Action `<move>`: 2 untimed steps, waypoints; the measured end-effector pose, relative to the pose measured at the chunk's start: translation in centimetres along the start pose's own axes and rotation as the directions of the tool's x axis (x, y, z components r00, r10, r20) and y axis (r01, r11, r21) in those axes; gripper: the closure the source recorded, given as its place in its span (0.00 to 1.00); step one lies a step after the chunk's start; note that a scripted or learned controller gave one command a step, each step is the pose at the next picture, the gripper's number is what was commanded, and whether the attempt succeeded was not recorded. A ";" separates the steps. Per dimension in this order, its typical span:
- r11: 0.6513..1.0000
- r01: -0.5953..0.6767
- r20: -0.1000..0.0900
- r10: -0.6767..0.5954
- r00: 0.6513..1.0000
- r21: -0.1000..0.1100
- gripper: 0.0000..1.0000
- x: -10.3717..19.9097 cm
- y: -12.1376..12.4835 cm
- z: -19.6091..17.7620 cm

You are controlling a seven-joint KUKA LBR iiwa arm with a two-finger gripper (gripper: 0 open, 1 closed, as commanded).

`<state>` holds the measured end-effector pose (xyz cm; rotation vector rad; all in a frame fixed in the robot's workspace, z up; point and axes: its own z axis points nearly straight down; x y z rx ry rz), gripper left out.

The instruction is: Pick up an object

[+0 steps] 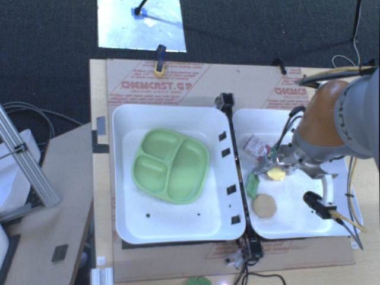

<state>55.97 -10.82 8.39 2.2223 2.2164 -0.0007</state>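
Observation:
In the right bin point(297, 221) my gripper point(278, 161) hangs low near the middle, its grey wrist and orange band rising to the right. Directly under and touching its tip lies a small yellow object point(276, 174). A green piece point(253, 185) lies just left of that, against the bin's left wall. A round tan disc point(264, 205) rests below them. A small pink and grey packet point(254, 144) sits up and to the left of the gripper. Nothing is visibly lifted off the bin floor.
The left bin point(127, 218) holds a light green divided plate point(171, 165) near its middle. A black divider with clips point(233, 159) runs between the two bins. A yellow cable point(347, 218) trails along the right bin's lower right corner.

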 end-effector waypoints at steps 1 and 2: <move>1.000 0.004 -0.002 -0.004 1.000 -0.001 1.00 0.3 0.1 -1.1; 1.000 0.014 -0.005 -0.014 1.000 -0.011 1.00 7.3 -3.6 -15.4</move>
